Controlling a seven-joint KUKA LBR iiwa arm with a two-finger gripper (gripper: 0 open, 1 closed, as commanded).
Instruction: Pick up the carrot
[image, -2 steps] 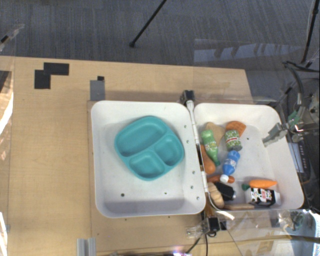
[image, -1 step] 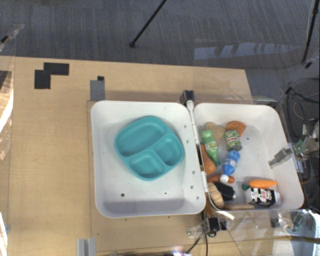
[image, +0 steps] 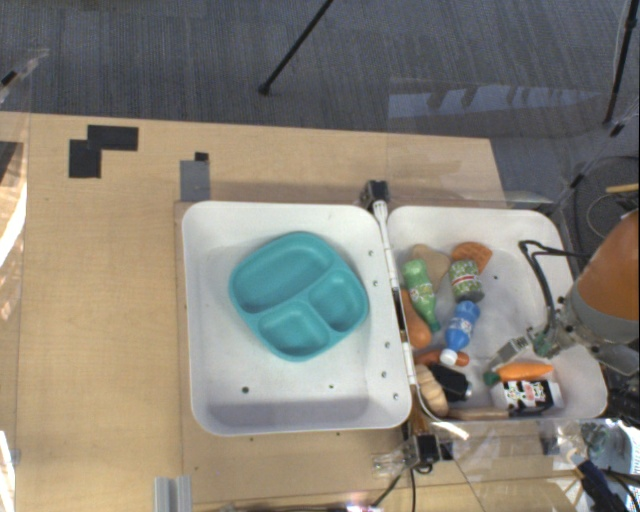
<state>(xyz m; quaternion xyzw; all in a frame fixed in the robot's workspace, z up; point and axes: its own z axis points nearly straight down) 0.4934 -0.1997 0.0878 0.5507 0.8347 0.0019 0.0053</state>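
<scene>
The bench (image: 100, 330) is pale, matte board; two shallow white plastic bins with rounded corners sit on it side by side. The left bin (image: 215, 400) holds a teal tray (image: 298, 295), smooth and glossy, rounded-square, moulded into three hollows and turned a little askew.

The right bin (image: 590, 395) is crowded. The carrot (image: 524, 371) lies at about five o'clock in that bin; a short orange wedge, plastic-looking, lying nearly level with a green tuft at its left end. Just below it, touching or nearly so, is a small black-and-white carton (image: 527, 396). Along the bin's left side, near nine o'clock, a green bottle (image: 419, 285) leans beside a long orange piece (image: 415, 318); at twelve o'clock a bottle with a green label (image: 466, 280) overlaps a rounded orange lump (image: 474, 254); near the centre stands a small blue bottle (image: 460, 327) with a white cap; at seven o'clock there is a jumble of tan and black shapes I can't make out.

The arm (image: 612, 285) comes in at three o'clock, its orange band rounded and shiny; the gripper (image: 540, 345) hangs just above and to the right of the carrot, close to it, metal and thin; whether it is released or clenched I cannot tell, and the carrot appears to lie in the bin.
</scene>
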